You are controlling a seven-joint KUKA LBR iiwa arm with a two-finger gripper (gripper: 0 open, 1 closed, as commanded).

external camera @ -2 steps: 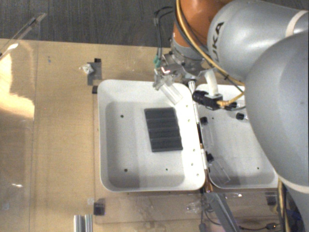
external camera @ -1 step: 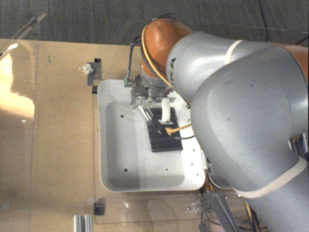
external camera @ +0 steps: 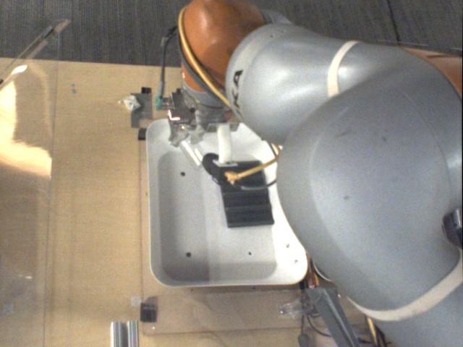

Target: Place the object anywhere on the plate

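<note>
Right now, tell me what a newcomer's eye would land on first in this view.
The huge grey arm looms across the right side, its orange band bright at top centre. Beneath that band the gripper hangs over the far end of a shallow white bin on the pale wooden bench. A small black block lies on the bench by the bin's lower left corner.

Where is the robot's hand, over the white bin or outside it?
Over it. The hand hangs above the upper end of the bin, inside the line of its rim.
</note>
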